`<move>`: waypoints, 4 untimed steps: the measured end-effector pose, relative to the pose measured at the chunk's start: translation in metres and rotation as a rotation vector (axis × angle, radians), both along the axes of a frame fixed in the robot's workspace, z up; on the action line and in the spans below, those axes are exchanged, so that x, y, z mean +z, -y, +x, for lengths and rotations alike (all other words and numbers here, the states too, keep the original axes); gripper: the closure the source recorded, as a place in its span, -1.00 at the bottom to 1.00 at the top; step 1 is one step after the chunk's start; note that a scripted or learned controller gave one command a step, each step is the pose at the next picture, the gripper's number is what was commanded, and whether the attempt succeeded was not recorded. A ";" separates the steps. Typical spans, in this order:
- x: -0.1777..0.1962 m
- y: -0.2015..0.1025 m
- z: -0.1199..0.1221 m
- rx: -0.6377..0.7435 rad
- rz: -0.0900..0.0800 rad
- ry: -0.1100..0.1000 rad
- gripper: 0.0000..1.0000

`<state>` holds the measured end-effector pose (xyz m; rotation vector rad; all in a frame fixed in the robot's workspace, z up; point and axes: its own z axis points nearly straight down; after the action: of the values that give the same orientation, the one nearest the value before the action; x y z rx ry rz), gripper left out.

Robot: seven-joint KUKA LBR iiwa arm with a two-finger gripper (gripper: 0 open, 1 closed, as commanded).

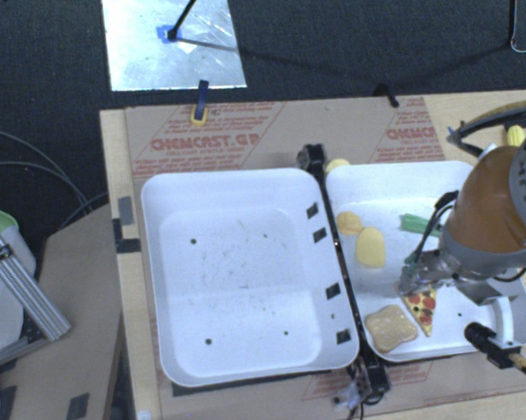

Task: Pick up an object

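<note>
Lying beneath jaws [414,283], pizza slice [424,309]

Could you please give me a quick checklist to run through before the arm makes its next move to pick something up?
1. Gripper is over the right bin: ok.
2. Gripper is right at the pizza slice toy: ok.
3. Pizza slice is between the fingers: cannot tell.
4. Toast slice lies close beside the pizza and could get nudged: not ok.
5. Yellow pieces and green item sit apart from the gripper: ok.
</note>
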<state>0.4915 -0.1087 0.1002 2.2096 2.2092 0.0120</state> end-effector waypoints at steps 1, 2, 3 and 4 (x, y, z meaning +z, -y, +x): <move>0.089 -0.065 0.025 0.010 0.007 -0.009 1.00; 0.127 -0.120 -0.005 0.009 0.008 -0.013 1.00; 0.169 -0.163 -0.004 0.009 0.008 -0.012 1.00; 0.271 -0.201 -0.004 0.009 0.010 -0.007 1.00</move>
<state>0.4875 0.0919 0.3715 2.2075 2.2275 0.0155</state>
